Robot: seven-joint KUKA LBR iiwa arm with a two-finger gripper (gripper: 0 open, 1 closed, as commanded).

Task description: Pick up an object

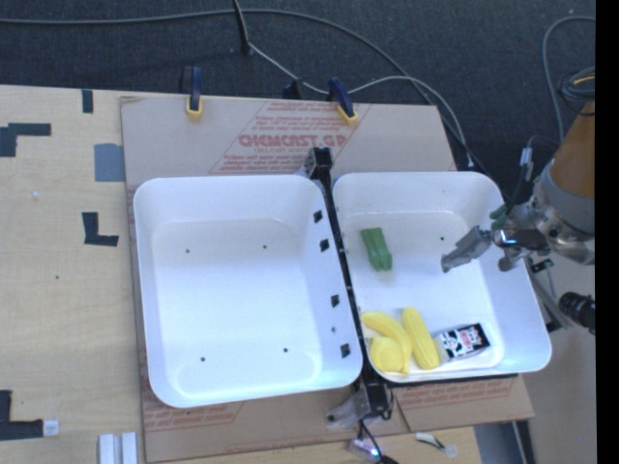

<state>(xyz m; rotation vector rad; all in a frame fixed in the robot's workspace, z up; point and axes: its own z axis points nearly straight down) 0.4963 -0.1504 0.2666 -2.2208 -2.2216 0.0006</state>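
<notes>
Nearest the camera, at the front edge of the right bin (527, 351), three candidate objects lie grouped against the front wall: a yellow banana-shaped piece (385, 325) on top of a rounder yellow item (389, 356), a yellow corn cob (419, 337) just beside them, and a small black-and-white carton (462, 340) lying flat next to the corn. None of these is touched by the arm. Further back, near the divider between the bins, a green block (377, 248) lies alone on the bin floor, well apart from the front group. The gripper (476, 246) sits at about the same depth, over the right side of the right bin, reaching in from the right edge; one grey finger points left toward the green block, but whether the fingers are spread or pressed together cannot be told at this angle. Nothing is seen between them. The left bin (155, 259) lies alongside, and both bins rest on a cardboard sheet (280, 138) clamped to the counter (58, 249) at the far edge. Task status, as a judgement — no pick is complete: every object rests on the bin floor and the gripper carries nothing visible. Remaining steps — select a target, descend, close on it and lift clear
</notes>
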